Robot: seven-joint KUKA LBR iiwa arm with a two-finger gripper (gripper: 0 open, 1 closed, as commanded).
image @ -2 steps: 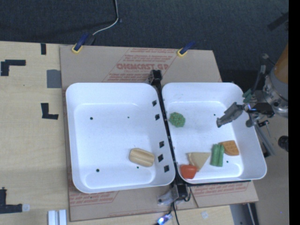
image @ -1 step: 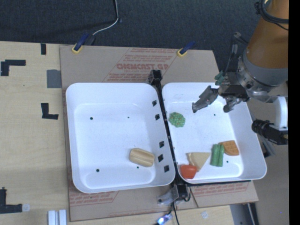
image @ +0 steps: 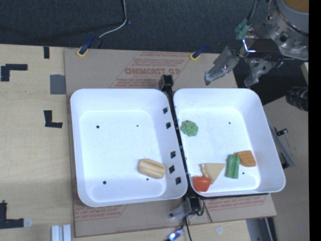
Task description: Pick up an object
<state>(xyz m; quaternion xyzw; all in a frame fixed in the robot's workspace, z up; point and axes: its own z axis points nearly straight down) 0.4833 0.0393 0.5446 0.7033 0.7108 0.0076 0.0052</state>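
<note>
My gripper (image: pixel 229 80) hangs above the far edge of the right bin (image: pixel 266 115), high over the bench, open with nothing between its fingers. In the right bin lie a green broccoli floret (image: pixel 189 128) near the divider and, along the near side, a red tomato (image: pixel 201 184), a pale cheese wedge (image: pixel 212 171), a green vegetable (image: pixel 232 165) and an orange piece (image: pixel 246 158). A tan bread roll (image: pixel 151 168) rests in the left bin (image: pixel 76 115) near its front right corner. All the objects lie well in front of the gripper.
Both bins stand on a cardboard sheet (image: pixel 145 69) on the wooden bench. Black clips (image: pixel 173 154) run along the seam between the bins. A white cable (image: pixel 118 21) trails at the back. The arm's body (image: pixel 291 14) fills the upper right corner.
</note>
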